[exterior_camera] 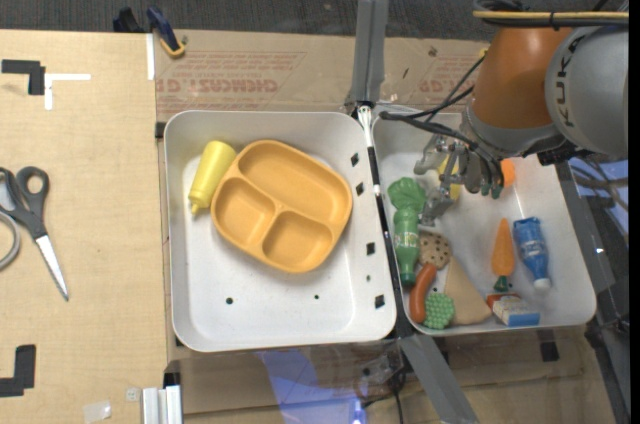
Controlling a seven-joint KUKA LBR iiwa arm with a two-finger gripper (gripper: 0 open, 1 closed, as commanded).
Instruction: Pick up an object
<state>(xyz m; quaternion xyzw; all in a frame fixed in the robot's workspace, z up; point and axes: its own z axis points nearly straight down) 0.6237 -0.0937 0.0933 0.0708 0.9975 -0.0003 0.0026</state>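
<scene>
My gripper (452, 180) hangs over the back half of the right bin (570, 307), under the orange band of the arm. Just left of it and below lies a green bottle (405, 224), pointing toward the front. An orange carrot-shaped toy (503, 248) and a blue tube (532, 252) lie to the gripper's lower right. Near the front of this bin are a red piece (421, 288), a green round piece (438, 310), a tan slab (466, 297) and a small white box (516, 313). Nothing shows held in the gripper.
The left bin (270, 312) holds a yellow divided plate (283, 205) and a yellow bottle (210, 174). The divider between the bins (378, 212) runs close to the green bottle. Scissors (35, 222) lie on the bench at far left.
</scene>
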